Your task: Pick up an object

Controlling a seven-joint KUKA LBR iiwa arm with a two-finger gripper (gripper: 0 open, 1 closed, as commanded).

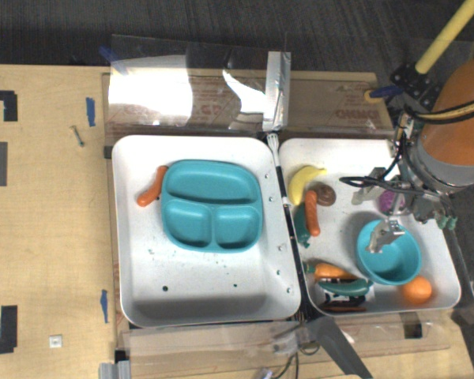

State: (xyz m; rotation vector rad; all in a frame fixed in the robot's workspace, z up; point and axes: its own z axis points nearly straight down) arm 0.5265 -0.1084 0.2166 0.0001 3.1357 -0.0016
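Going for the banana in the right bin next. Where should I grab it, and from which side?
Grip the banana across its curved middle, coming straight down from above. It lies flat near the right bin's top-left corner, close to the dividing wall, so a sideways approach from the left looks blocked. Set the fingers across its width; the brown piece and orange stick crowd its lower end, so stay toward the upper part.

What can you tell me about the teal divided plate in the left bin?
The teal divided plate looks like matte plastic, a rounded rectangle with three compartments: one wide at the far side, two smaller at the near side. It lies flat and right side up near the middle of the left bin, and nothing lies in its compartments. An orange carrot-like piece lies slanted at its left edge, touching or nearly touching it.
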